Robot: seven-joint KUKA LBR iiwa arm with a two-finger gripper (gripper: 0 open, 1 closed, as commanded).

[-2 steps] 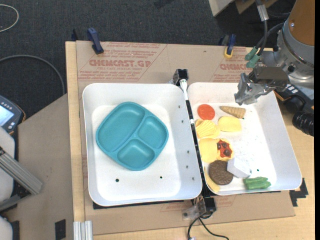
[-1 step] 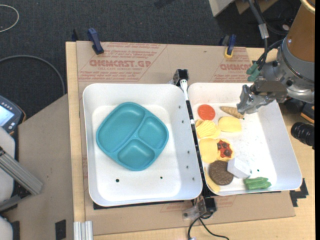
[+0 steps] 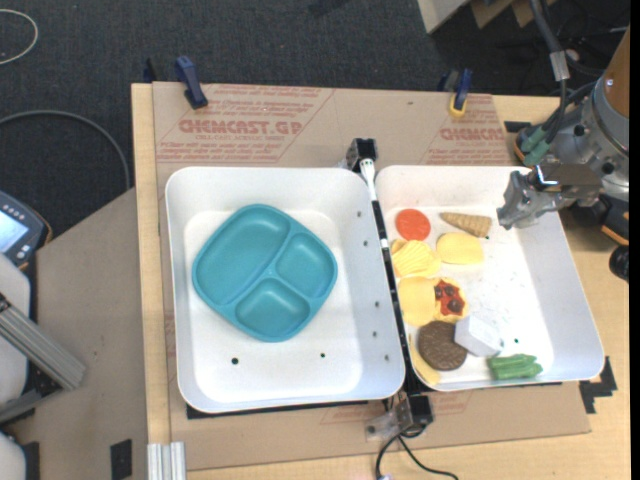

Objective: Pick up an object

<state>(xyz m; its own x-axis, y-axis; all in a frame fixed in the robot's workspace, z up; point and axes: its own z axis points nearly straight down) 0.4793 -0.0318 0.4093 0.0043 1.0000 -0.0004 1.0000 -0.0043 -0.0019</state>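
Hovering over the upper right corner of the right bin (image 3: 585, 308): end effector (image 3: 512, 214), reaching in from the right on the grey arm (image 3: 590, 143). Sitting above the bin floor, close to the cone-shaped piece (image 3: 467, 223) but not touching it. Carrying nothing visible between the fingers; cannot tell how far open they are, too small and dark.

Lying in the right bin, crowding its left half: toy food pieces. Sitting near the top, an orange-red round piece (image 3: 412, 224), with the tan cone-shaped piece just to its right. Resting below those, a pale yellow oval piece (image 3: 460, 249) and a yellow wavy piece (image 3: 413, 259). Lying further down, a yellow slice with red and dark topping (image 3: 440, 299), touching a brown round cookie-like piece (image 3: 441, 346). Leaning against the brown piece, a white-grey block (image 3: 478, 334). Lying near the bottom rim, a green piece (image 3: 515, 367), apart from the rest.

Sitting in the left bin (image 3: 190, 368): teal divided plate (image 3: 265, 271), three compartments, lying flat and roughly centred, turned at an angle.

Standing side by side, touching along the middle edge: both white bins, resting on a brown cardboard sheet (image 3: 250, 118) printed with red lettering. Clamping the sheet's far edge to the tabletop (image 3: 615, 438): blue clamp (image 3: 189, 80) at left, a blue-and-yellow clamp (image 3: 460, 91) at right.
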